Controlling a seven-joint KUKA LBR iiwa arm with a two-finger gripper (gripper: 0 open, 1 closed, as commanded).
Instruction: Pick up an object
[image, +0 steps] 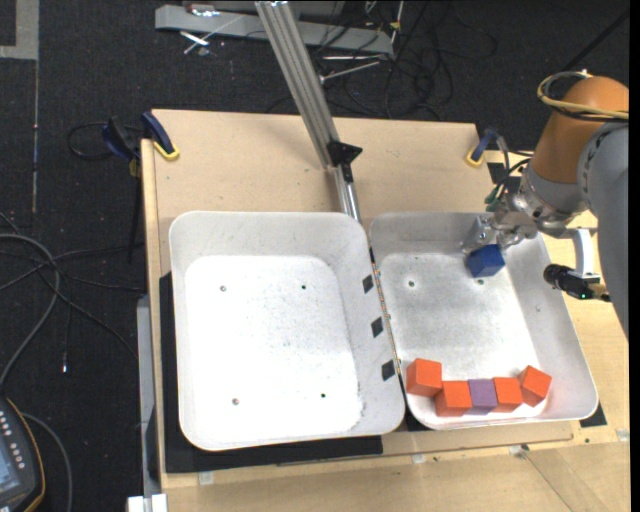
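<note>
My gripper (492, 238) is over the far part of the right bin (452, 318), reaching in from the right. It is shut on a blue block (486, 261), which sits at the fingertips just above the bin floor. Along the near edge of the same bin lies a row of blocks: an orange one (425, 376), another orange one (454, 397), a purple one (482, 393), then two more orange ones (507, 392) (536, 384). The grey arm with its orange band (585, 105) comes in from the upper right.
The left bin (180, 240) lies beside the right one, and the two rims meet at the middle. A slanted metal pole (310, 90) ends near the bins' far junction. Clamps (160, 135) (485, 145) grip the bench's far corners.
</note>
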